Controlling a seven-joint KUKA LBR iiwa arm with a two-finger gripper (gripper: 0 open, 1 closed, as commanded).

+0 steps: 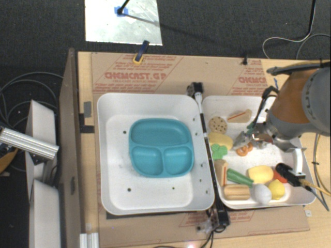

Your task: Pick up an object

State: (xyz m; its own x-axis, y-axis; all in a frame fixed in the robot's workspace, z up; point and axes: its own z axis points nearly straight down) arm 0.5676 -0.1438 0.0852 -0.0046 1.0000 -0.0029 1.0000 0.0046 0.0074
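The right bin holds several toy foods. Among them are a speckled cookie, a tan stick, a yellow piece, a green leafy piece, a green cucumber, a lemon, a bread roll and a white egg. My gripper is low over the middle of this bin, reaching in from the right. A small orange piece lies just below its tip. I cannot tell whether they touch.
The left bin carries a teal divided plate. A ridge separates the two bins. The grey arm with its orange band covers the right bin's far right corner. Cables lie on the floor at left and upper right.
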